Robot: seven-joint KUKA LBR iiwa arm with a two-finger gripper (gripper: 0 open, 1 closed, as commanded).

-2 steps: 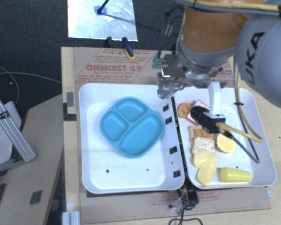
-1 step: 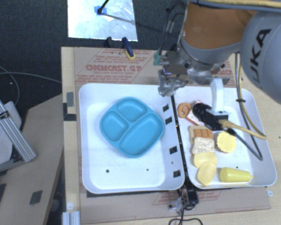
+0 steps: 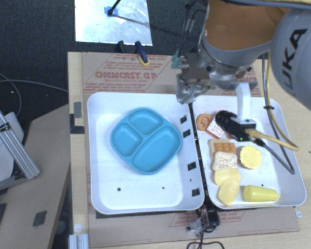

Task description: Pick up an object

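The claw (image 3: pixel 188 94) hangs over the bins' shared rear edge; its opening I cannot tell. Below and right of it, a brown pretzel (image 3: pixel 202 121) lies nearest, likely first within reach.

arm (image 3: pixel 295 51): "UKA" in dark letters | cardboard sheet (image 3: pixel 119 71): red print, "CHEMCAST GP"

A plate (image 3: pixel 146 147) lies in the left bin (image 3: pixel 101 191); toy foods (image 3: pixel 230 162) crowd the right bin (image 3: pixel 290 183); the gripper (image 3: pixel 188 95) hangs over their shared rear edge
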